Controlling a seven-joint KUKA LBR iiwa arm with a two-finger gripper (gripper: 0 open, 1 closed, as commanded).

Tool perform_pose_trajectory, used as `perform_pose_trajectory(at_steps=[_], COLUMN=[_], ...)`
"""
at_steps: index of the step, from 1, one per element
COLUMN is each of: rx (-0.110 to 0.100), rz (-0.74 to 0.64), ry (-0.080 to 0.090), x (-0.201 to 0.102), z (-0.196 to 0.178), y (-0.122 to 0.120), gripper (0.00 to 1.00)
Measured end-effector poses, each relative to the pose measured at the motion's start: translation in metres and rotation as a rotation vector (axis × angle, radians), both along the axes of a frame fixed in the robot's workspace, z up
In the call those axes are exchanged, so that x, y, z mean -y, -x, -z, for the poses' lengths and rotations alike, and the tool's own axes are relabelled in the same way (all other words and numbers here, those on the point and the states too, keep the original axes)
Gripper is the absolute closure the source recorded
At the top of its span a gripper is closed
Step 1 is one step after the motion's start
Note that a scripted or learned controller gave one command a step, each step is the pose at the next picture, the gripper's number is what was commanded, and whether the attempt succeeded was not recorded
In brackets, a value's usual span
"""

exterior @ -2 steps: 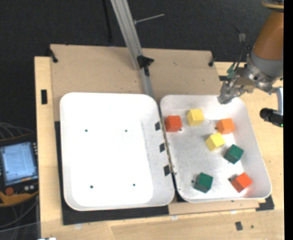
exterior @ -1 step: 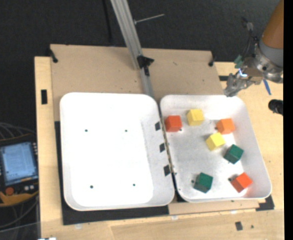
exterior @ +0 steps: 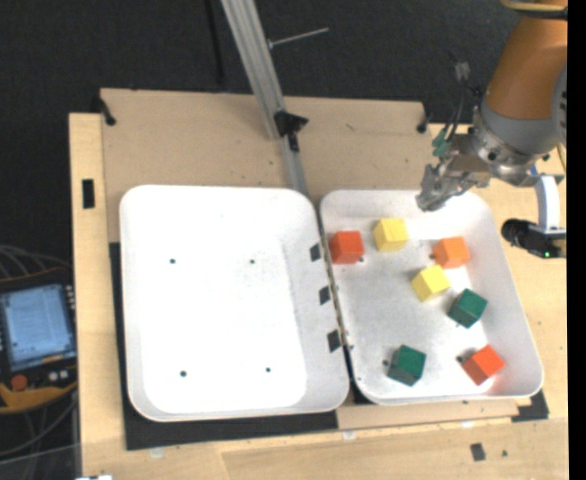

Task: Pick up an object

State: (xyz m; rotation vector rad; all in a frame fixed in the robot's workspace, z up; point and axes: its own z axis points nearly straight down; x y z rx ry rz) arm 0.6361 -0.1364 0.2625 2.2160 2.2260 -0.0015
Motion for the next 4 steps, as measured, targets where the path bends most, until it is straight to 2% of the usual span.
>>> perform_pose_trajectory(at_steps=[1,3,4], rx=[0.001,0.000,-0.001], rz=[-0.001,-0.004,-0.003], ry=[-0.001,-0.003,-0.002], x=[-0.043,-0.154,-0.210], z=[-0.001,-0.006,0.004], y=[0.025,0.060,0.083], gripper=[1.00,1.00,1.00])
